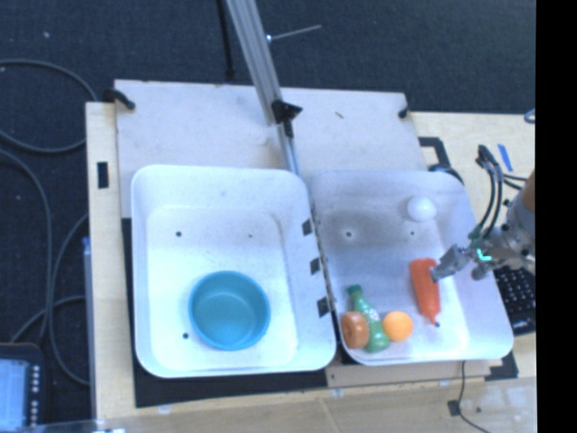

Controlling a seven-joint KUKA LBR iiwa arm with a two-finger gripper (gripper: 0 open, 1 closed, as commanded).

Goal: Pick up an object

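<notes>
In the right bin (361, 207) lie a long orange-red carrot-shaped piece (425, 289), a white ball (420, 209), an orange ball (398, 325), a green bottle-shaped toy (368, 317) and a reddish-brown piece (354, 331). A blue bowl (230, 308) sits in the left bin (216, 177). My gripper (458, 262) hangs low over the right bin's right side, just right of the carrot-shaped piece's upper end and close to it. Whether it touches that piece is unclear.
A slanted aluminium rail (257, 48) runs from the top down to the divider between the bins. Cables and a dark keyboard-like block (517, 296) lie beyond the right bin's right wall. The green, brown and orange pieces crowd the right bin's front-left corner.
</notes>
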